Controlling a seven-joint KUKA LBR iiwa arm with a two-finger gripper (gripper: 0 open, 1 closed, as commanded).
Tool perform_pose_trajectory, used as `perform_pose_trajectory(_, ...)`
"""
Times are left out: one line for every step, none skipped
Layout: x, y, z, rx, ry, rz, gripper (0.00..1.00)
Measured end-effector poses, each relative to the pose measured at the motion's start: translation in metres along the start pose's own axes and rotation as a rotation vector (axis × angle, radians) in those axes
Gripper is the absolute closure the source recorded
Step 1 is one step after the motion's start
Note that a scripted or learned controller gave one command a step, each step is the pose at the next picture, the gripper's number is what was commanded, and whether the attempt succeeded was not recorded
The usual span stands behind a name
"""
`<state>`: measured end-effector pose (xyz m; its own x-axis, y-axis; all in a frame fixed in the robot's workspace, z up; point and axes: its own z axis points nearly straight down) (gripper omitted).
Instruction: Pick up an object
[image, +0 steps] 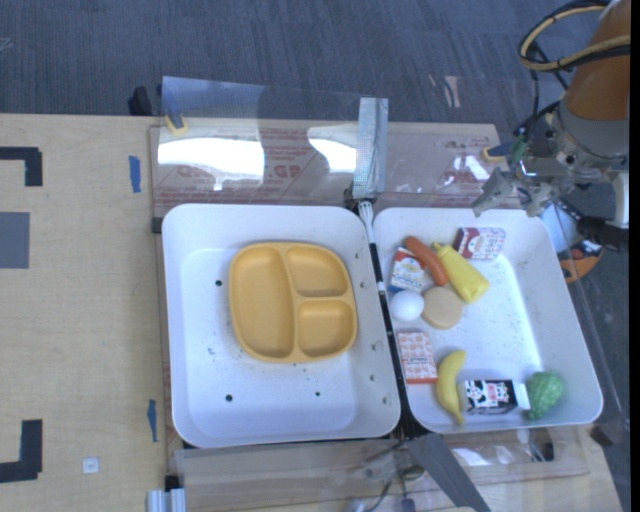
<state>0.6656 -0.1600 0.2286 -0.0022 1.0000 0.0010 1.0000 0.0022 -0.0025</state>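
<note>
A yellow divided tray (292, 300) lies in the left bin (190, 330). The right bin (560, 330) holds a hot dog (424, 260), mustard bottle (462, 273), white ball (407, 305), small cartons, a green vegetable (543, 391) and a banana (450, 382), its long axis running near to far. The gripper (512, 187) hovers over the right bin's far edge, grasping nothing; its state cannot be told.

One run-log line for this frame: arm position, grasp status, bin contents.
gripper: above right bin's far-right corner | grasp: none visible | left bin: yellow divided tray | right bin: banana, green item, other toy food
</note>
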Motion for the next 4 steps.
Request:
perform_pose_trajectory(0.035,0.003,-0.028,-0.006,-0.002,-0.075,0.00)
perform_pose_trajectory(0.023,0.003,0.101,-0.007,-0.002,-0.161,0.00)
perform_pose_trajectory(0.004,-0.048,0.142,-0.007,-0.003,-0.270,0.00)
perform_pose_trajectory(0.004,-0.046,0.130,-0.014,-0.005,-0.269,1.00)
